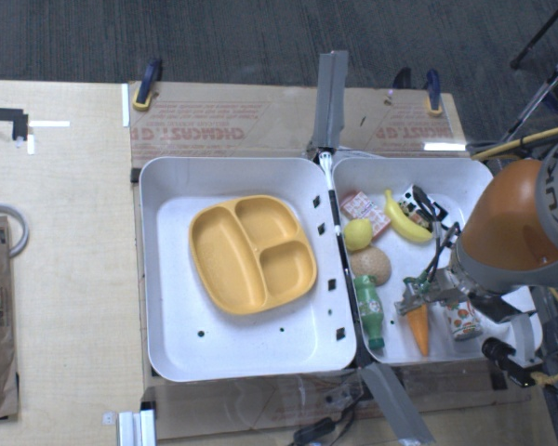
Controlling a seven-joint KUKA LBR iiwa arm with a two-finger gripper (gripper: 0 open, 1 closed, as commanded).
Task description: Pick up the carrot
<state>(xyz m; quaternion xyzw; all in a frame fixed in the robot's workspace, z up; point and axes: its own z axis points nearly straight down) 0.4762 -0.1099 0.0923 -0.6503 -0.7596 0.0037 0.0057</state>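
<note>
Yellow plate (253, 252) fills the left bin (158, 277). In the right bin (474, 177), a green bottle (368, 312) lies beside the carrot (418, 328), low near the front wall. Jaws (420, 295) sit just above the carrot; I cannot tell their opening.

My arm (539, 212) is mostly grey, with a broad, rounded orange band (511, 221) bulging above the wrist like a smooth dome. Below it sits a grey metal collar, dull and ring-shaped. My claw (426, 291) is a small cluster of dark and silvery metal parts, with thin linkages and a few green-tinted bits. A thin dark cable runs up beside it toward the wrist, and black fittings hang underneath.
</note>
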